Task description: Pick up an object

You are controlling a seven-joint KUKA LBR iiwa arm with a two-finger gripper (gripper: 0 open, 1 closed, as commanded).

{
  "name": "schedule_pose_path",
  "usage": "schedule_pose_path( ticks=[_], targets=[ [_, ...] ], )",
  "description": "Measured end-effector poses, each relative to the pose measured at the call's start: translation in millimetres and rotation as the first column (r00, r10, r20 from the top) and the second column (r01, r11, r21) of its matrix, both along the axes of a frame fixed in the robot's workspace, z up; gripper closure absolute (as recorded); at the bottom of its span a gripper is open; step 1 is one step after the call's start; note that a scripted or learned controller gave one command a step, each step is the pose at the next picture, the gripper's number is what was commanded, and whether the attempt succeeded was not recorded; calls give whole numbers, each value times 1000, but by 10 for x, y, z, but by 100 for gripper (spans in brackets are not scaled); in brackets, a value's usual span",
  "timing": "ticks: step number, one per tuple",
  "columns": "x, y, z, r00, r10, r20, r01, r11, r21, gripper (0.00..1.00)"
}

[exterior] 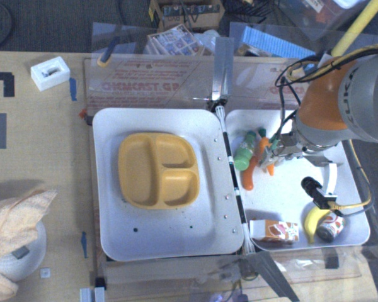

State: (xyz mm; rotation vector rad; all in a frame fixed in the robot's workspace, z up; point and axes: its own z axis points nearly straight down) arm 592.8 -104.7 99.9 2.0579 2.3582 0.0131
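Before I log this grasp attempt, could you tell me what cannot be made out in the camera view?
- Gripper: too small and blurred, under the arm's wrist, to tell its state or whether it grips the carrot.
- Can: label too small, partly behind the banana.
- Small carton: print unreadable, blurred.

At frame centre a yellow divided plate (157, 170) lies in the left bin (113, 231), while in the right bin (359, 231) the tool (276, 159) sits beside a carrot (254, 163) and green bottle (244, 153), a banana (312, 223) lower right.
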Motion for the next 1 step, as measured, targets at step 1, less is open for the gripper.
schedule_pose_path(
  ticks=[1],
  targets=[
    [434,465,1385,995,-95,-12,95,996,0,100]
  ],
)
